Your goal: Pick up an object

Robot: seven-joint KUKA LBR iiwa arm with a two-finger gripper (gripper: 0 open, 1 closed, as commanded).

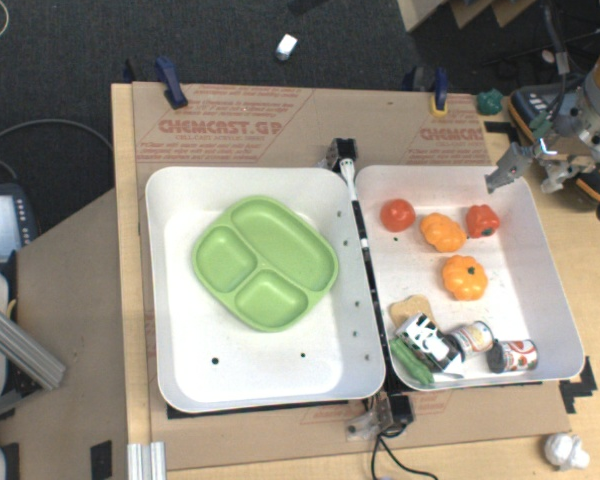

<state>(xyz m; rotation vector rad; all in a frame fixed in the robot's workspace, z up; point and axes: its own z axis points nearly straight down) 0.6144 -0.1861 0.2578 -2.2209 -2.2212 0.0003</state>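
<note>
On bench: two shallow white bins side by side, left bin (170, 268) and right bin (540, 268).

Left bin: one green divided plate (265, 263), lying flat, roughly central.

Right bin, far half: red tomato (398, 214), orange fruit (442, 232) just beside it, red pepper (482, 221) near the far right wall. Toward the middle: small orange pumpkin (465, 278), standing apart from the row above.

Right bin, near half: crowded cluster. Tan piece (410, 310) touching a black-and-white toy (427, 340); green flat item (410, 365) partly under that toy; two small cans (473, 338) (513, 355) lying on their sides near the front wall.

Arm: entering from the right, wrist assembly above the far right corner of the right bin. Gripper (505, 173) at the bin's far right rim, above and outside the contents, touching nothing. State of pincer: cannot tell, too small and blurred; nothing seen between its tips.

Step in hand, as judged: approach, before any descent. No object lifted; all lying on the bin floor.

Next move, as judged: travel inward and down over one chosen item. Red pepper nearest, with open floor on its right side. Pumpkin the most isolated, hence the cleanest target. Cluster at the front the poorest choice, items touching and overlapping.
</note>
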